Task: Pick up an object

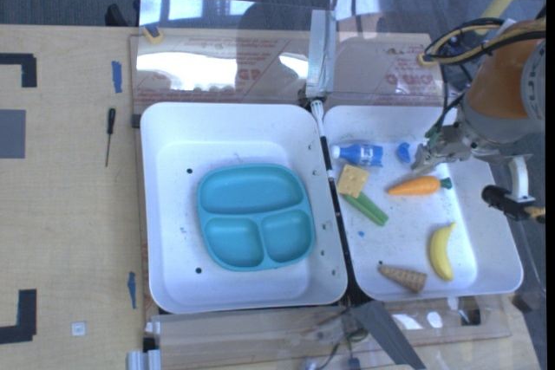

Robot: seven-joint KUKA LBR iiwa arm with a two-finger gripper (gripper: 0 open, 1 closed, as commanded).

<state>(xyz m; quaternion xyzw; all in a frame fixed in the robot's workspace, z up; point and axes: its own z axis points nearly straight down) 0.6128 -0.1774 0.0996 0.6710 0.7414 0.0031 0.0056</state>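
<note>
Reaching in from the right, the grey arm (507,91) with its orange band hangs over the far part of the right bin (499,273). Its pincer (431,153) sits low just above the carrot (414,185), close to a small blue piece (404,152), but whether it is released or clenched cannot be told at this slant, and nothing shows clearly between its tips.

The right bin holds the loose things. A blue and white bottle (360,154) lies on its side at the far left of the bin. Just near of it rests a tan block like a cracker (352,180), touching a green stick (368,209) that slants toward the near right. The carrot lies flat in the middle, its green end pointing right. A banana (441,250) lies toward the near right, and a brown cone (404,276) lies near the bin's near edge, well apart from the pincer.

The left bin (165,186) carries a light blue divided plate (256,215), with one long section far and two smaller ones near. Both bins rest on the wooden bench (61,212).
</note>
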